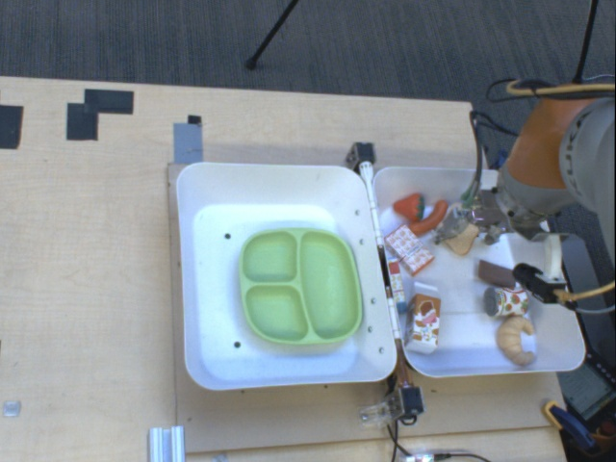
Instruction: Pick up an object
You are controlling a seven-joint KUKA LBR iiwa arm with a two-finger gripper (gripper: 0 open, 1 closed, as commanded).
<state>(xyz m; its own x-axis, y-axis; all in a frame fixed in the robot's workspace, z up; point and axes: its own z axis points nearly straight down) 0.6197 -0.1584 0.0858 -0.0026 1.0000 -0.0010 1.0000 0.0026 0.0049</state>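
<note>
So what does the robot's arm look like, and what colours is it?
The arm is fat and round, mostly grey, with a bright orange band above the wrist. Thin cables loop around it, including a yellowish one near the top. Its tool at the end is a small, dark metal part, too blurry to show details.

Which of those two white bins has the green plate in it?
The left bin holds the green three-section plate. The right bin holds small mixed items, with the arm reaching in.

arm point(577, 162): grey rounded housing, right edge of frame | orange band above wrist | dark cables along wrist | yellow-black cable looped nearby
</note>
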